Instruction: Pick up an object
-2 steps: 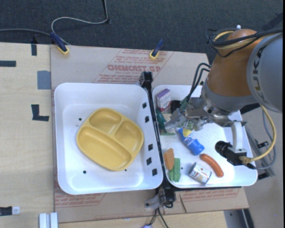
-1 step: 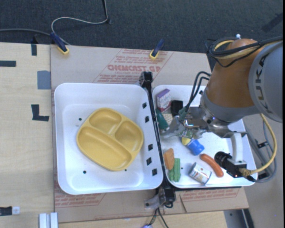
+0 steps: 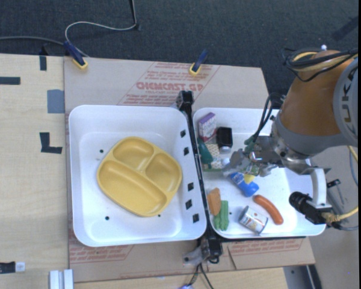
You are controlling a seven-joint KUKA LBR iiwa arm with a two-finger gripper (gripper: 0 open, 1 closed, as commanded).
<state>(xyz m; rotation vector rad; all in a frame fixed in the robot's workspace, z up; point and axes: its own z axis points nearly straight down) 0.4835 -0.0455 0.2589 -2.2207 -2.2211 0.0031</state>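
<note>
Glossy yellow plastic tray (image 3: pixel 139 175) in smooth white plastic bin (image 3: pixel 84 179) on cardboard (image 3: pixel 132 83).

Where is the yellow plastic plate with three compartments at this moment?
The yellow divided plastic plate lies alone in the middle of the left white bin, beside the black divider between the two bins.

One fixed camera looks down at a slant over both white bins (image 3: pixel 78 179); the arm (image 3: pixel 316 110) enters from the right.
</note>
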